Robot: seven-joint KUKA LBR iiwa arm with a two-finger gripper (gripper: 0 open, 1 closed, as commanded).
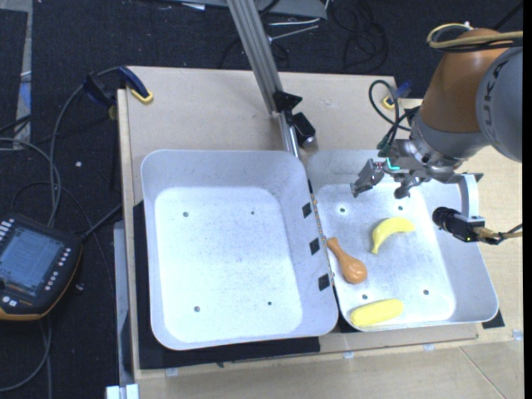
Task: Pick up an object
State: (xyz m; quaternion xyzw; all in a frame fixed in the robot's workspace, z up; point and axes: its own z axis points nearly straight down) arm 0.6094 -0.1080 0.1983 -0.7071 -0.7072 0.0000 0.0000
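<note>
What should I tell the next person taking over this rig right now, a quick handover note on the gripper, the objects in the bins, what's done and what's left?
Gripper: open, holding nothing, hovering over the far end of the right bin.
Objects, all lying in the right bin: a banana near the middle, closest to the gripper; an orange pear-shaped toy by the bin's left wall; a yellow lemon-like piece at the near edge.
Left bin: no objects seen in it.
Done: arm is positioned above the right bin; nothing picked yet.
Left: lower onto one object, probably the banana, close on it and lift.
</note>
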